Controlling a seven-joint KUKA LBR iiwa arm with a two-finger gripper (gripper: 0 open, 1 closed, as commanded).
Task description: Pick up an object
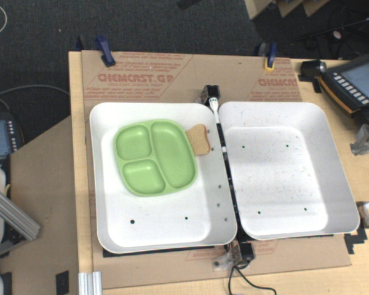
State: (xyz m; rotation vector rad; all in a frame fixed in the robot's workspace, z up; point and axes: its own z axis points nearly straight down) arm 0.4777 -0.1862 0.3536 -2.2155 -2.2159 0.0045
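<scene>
A green plate with three compartments (155, 157) lies flat in the upper middle of the left white bin (157, 226). A small tan piece, like a slice of bread (198, 139), rests against the plate's right rim near the bin's upper right corner. The right white bin (283, 171) shows a bare floor with small dark specks.
The two bins sit side by side on a brown board (141, 72) held by blue clamps at its far edge. A dark tablet-like device (350, 85) lies at the right edge of the bench. Cables run at the bins' front seam.
</scene>
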